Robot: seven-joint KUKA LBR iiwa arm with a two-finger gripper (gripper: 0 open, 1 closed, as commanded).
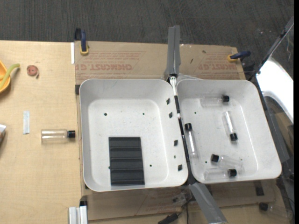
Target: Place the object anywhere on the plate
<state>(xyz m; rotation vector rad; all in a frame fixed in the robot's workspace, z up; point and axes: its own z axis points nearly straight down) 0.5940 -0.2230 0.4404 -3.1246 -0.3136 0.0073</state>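
A black ribbed plate (126, 161) lies flat in the near part of the left bin (93, 97). Several clear vials with black caps lie in the right bin (254, 106). One vial (212, 100) lies near the far wall and another (229, 124) sits mid-bin. A third vial (190, 141) rests along the left wall. Two more (224, 161) (217, 174) lie close together by the near wall.
On the wooden bench to the left lie another clear vial (55, 134), a white strip (26, 122), a small red disc (32, 70) and a yellow object (3, 76). Clamps (80, 36) (239, 56) hold the cardboard behind the bins. A white curved body (275, 80) stands at the right.
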